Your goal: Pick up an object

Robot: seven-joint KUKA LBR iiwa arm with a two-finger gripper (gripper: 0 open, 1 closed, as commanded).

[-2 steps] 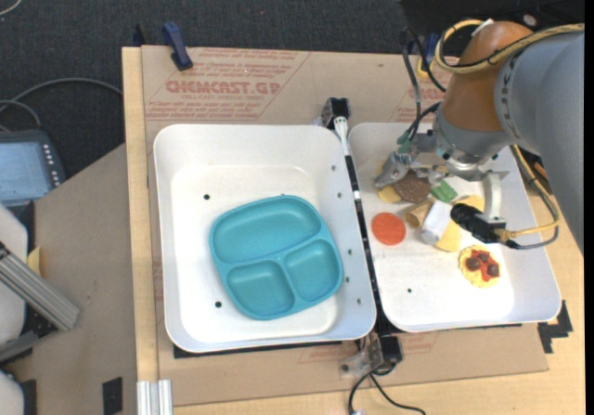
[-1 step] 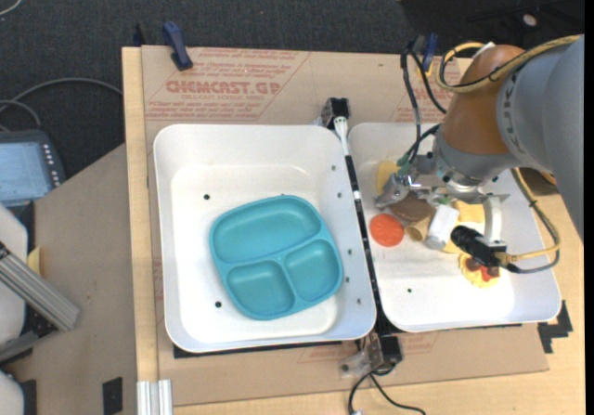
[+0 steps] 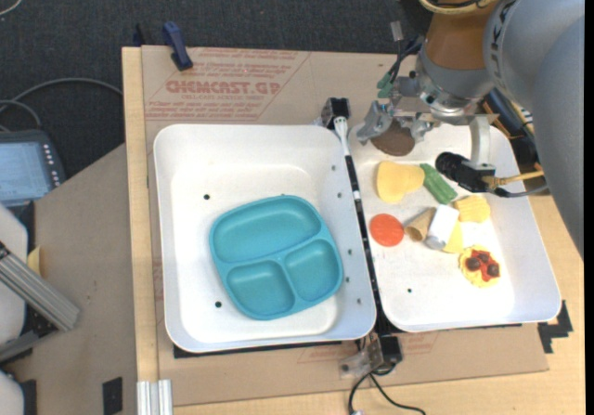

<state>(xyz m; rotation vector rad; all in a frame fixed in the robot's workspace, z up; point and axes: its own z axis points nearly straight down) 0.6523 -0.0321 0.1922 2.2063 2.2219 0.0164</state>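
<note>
Hovering at the right bin's (image 3: 520, 302) far edge, gripper (image 3: 397, 125) over a brown object (image 3: 395, 141), finger state indeterminable; remaining toy food scattered just below, teal tray (image 3: 275, 255) in left bin (image 3: 176, 218).

- Brown rounded piece (image 3: 397, 140): far end of right bin (image 3: 520, 311), directly under the gripper (image 3: 394, 125) (grasp not discernible).
- Yellow flat piece (image 3: 399, 182) just nearer.
- Green stick (image 3: 438, 183) beside it, slanted.
- Orange-red disc (image 3: 387, 230) lies flat by the left wall.
</note>
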